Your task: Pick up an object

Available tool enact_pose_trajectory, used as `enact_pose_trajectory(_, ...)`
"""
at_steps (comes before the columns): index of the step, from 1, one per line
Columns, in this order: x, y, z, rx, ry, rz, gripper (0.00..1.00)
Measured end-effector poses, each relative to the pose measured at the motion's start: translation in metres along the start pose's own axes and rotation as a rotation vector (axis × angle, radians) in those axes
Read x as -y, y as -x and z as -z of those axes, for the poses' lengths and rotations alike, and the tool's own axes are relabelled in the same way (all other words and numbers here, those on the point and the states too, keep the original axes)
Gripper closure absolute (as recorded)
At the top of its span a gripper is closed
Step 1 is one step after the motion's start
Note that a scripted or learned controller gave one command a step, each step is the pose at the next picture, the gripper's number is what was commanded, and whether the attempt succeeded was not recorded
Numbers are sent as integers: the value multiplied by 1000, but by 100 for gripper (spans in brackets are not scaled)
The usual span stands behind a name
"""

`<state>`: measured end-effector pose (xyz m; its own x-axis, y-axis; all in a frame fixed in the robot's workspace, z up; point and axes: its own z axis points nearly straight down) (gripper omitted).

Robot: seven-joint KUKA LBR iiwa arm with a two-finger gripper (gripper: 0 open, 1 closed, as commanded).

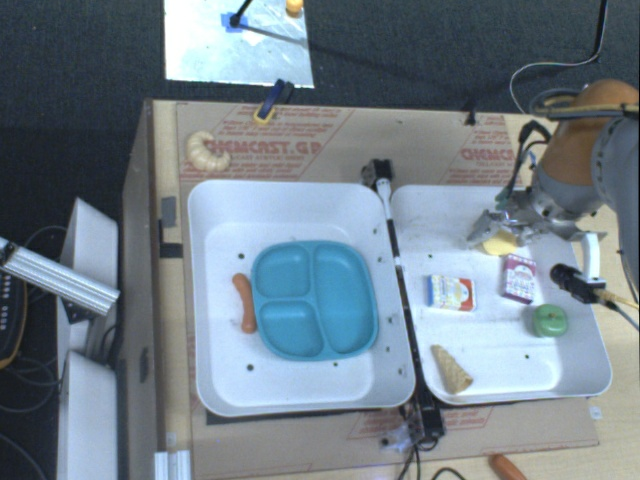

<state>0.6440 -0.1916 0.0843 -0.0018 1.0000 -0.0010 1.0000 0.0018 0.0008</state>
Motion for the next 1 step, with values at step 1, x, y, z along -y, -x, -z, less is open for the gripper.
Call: enact_pose_trajectory(1,-2,-2,12,-3,4,4,100)
